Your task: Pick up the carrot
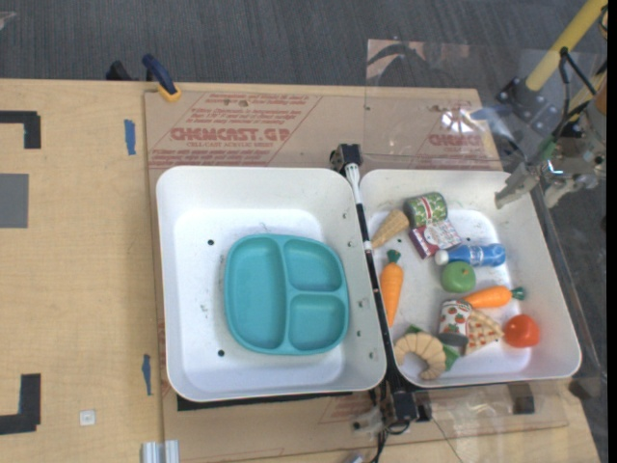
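Two bins; carrot (390, 292) lies well apart from tool (528, 183).

We read one clear legend: red block capitals spelling "CHEMCAST", followed by letters that look like "GP", printed mirrored on the brown protective sheet (241, 128) just beyond the far rim of the left bin (183, 186). A second red imprint of the same kind lies on that sheet to the right of the first, beyond the right bin (554, 287), too glare-washed for us to read. The small can (426, 207) and packet (439, 234) in the right bin bear labels too small to decipher.
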Controlling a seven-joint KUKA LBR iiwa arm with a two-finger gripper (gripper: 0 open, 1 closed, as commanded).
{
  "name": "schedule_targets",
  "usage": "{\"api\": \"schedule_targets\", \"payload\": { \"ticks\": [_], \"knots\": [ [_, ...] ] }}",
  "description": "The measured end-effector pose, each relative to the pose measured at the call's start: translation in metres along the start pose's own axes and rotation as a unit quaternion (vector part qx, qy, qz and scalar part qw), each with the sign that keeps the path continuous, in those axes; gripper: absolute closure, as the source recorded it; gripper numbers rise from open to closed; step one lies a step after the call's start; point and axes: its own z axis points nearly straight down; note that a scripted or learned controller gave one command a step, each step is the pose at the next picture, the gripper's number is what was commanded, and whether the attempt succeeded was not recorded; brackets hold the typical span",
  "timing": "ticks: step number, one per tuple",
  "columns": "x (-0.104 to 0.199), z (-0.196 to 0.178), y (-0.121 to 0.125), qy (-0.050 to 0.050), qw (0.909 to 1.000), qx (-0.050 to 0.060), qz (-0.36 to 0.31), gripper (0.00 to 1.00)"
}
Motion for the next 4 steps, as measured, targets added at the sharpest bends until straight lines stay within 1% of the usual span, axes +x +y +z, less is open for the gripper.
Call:
{"api": "schedule_targets", "payload": {
  "ticks": [1, 2, 3, 4],
  "knots": [
    [-0.003, 0.092, -0.045, 0.002, 0.9999, 0.002, -0.017, 0.0],
    [0.011, 0.13, -0.095, 0.001, 0.9994, -0.003, -0.035, 0.0],
    [0.034, 0.133, -0.129, -0.002, 0.9996, -0.007, 0.026, 0.0],
    [0.058, 0.133, -0.132, -0.003, 1.0, -0.007, -0.001, 0.0]
  ]
}}
